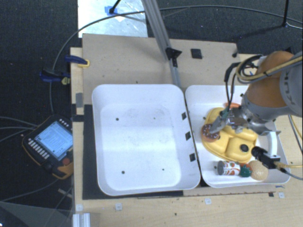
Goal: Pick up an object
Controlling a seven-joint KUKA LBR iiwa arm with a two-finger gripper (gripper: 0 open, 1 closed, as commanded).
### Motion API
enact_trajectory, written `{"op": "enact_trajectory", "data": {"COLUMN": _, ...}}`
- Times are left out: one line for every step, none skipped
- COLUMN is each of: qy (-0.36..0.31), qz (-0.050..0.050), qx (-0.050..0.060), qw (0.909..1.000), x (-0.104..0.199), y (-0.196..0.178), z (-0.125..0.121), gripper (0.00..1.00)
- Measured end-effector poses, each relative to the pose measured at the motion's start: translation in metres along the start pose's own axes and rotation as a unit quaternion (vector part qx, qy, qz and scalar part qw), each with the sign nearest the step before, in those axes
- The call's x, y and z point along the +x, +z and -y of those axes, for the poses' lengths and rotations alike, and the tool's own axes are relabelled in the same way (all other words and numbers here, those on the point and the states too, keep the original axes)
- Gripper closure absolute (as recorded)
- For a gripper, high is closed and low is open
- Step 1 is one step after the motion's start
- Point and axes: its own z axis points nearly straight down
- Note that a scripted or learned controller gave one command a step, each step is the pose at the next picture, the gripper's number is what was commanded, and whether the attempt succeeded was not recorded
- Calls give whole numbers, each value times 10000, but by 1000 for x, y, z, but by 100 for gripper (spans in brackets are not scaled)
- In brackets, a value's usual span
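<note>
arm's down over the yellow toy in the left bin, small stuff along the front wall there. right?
Not quite: the camera view shows the hand over the yellow toy in the right bin, not the left. The small items do lie along that bin's front wall.

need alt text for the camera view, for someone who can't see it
A grey and orange robot arm reaches from the right into the right-hand white bin, its gripper low over a yellow toy beside a brown ring. A small can and a tan ball lie near that bin's front edge; the left bin sits alongside.
</note>
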Motion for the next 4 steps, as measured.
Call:
{"op": "enact_trajectory", "data": {"qy": -36, "qz": -15, "qx": -114, "qw": 9999, "x": 1, "y": 37, "z": -7, "gripper": 0}}
{"op": "enact_trajectory", "data": {"qy": -32, "qz": -30, "qx": -144, "qw": 9999, "x": 2, "y": 25, "z": -9, "gripper": 100}}
{"op": "enact_trajectory", "data": {"qy": -23, "qz": 7, "qx": -50, "qw": 10000, "x": 11, "y": -31, "z": -17, "gripper": 100}}
{"op": "enact_trajectory", "data": {"qy": -15, "qz": 7, "qx": -40, "qw": 10000, "x": 8, "y": -75, "z": -20, "gripper": 100}}
